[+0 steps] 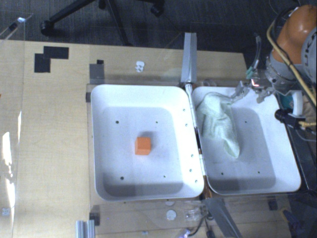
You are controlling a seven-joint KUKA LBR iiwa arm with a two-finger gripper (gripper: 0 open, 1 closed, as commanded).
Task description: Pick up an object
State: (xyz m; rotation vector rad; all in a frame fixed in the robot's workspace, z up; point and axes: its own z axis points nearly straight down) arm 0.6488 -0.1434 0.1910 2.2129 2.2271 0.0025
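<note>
Two candidates lie in reach: a pale crumpled cloth (220,125) in the right bin (293,181) and a small orange cube (143,146) on the floor of the left bin (98,185), both bins sitting side by side on the wooden desk (54,133). The cloth lies along the right bin's left side, running from its far-left corner down towards the middle, with its top end bunched against the wall. The gripper (246,97) hangs over the far edge of that same bin at the end of the arm (297,29). Its fingers (237,93) look spread, with nothing between them. The left tip is just beside the cloth's upper corner and the other is over bare bin floor. The cloth is therefore the likelier target. It should be light and limp, so it will sag and trail when lifted and cannot be gripped by an edge lying flat. The best hold is probably a raised fold, such as the bunched ridge near its top or the thicker hump lower down, where the fingers can close on several layers. A thin pinch could slip out. The cube, by contrast, appears stiff and light with flat opposite faces, an easy squeeze, but it is well apart from the gripper, across the divider.
</note>
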